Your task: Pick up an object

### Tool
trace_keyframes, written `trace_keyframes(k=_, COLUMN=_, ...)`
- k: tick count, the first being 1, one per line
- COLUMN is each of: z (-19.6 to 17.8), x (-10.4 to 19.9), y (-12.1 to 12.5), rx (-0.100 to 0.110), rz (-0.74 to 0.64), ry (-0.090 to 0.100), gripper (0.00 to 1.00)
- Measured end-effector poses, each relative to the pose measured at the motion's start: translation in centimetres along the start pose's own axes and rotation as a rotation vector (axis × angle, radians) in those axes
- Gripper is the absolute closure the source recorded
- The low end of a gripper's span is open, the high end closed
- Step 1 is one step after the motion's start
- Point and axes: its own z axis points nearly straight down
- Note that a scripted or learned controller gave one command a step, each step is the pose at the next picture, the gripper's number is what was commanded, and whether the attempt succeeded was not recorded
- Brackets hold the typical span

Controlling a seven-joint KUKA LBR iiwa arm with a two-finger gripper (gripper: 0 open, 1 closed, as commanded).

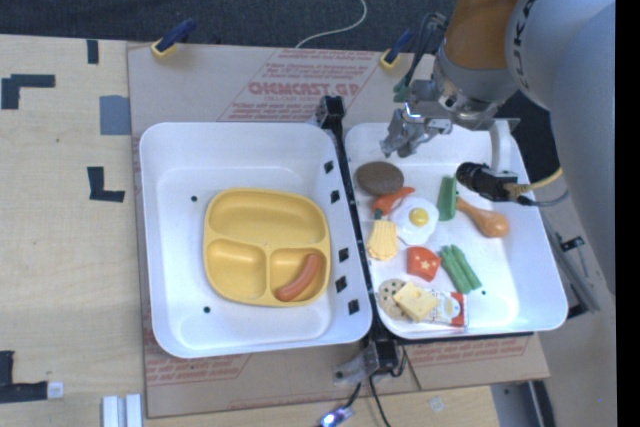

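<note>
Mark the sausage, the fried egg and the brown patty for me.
sausage (300,277): camera view, middle of its length, on the yellow plate.
fried egg (418,215): camera view, on the yolk.
brown patty (380,178): camera view, centre of its top face.

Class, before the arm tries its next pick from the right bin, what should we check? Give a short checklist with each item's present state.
1. Gripper above the right bin, near its far-left corner: ok.
2. Nothing held between the fingers: ok, none seen there.
3. Fingers open or shut: cannot tell.
4. Nearest target, the brown patty, lies free just below the gripper: ok.
5. Food items crowded; egg and corn touch: not ok for a clean grasp there.
6. Yellow tray in the left bin holds a sausage: ok.
</note>
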Motion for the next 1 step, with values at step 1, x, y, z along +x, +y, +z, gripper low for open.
trace_keyframes(k=1, z=0.73, x=0.82, y=1.18, rx=-0.001, rz=-0.001, ry=0.000, gripper=1.00)
